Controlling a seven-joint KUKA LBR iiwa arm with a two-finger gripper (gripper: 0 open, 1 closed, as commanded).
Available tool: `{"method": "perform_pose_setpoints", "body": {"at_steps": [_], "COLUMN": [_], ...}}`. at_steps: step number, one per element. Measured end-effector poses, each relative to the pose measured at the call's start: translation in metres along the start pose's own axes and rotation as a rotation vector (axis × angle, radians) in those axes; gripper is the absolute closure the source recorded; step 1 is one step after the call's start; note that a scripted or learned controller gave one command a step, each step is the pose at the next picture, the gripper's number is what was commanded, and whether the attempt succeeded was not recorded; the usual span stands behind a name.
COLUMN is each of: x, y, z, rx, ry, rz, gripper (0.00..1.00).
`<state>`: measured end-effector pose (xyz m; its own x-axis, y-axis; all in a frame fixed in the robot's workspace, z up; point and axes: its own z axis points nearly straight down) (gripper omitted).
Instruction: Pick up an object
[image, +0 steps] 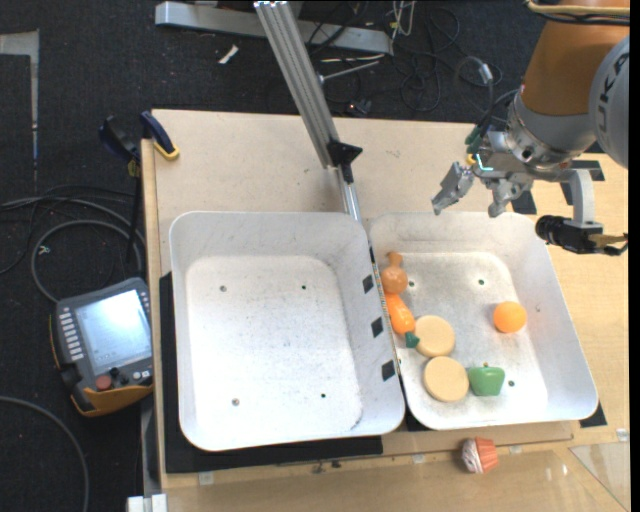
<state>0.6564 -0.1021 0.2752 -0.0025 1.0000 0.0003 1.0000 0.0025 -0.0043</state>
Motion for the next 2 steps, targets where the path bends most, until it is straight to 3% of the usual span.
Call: {"method": "perform_pose_setpoints", "body": {"at_steps": [1,2], "x": [0.000,0.008], "y": [0.001,0.006], "z": [-0.003,0.056], "rx": [-0.004,0.001], "ry": [-0.001,0.000], "rz": [-0.001,-0.001], "gripper": [0.00,0.00]}}
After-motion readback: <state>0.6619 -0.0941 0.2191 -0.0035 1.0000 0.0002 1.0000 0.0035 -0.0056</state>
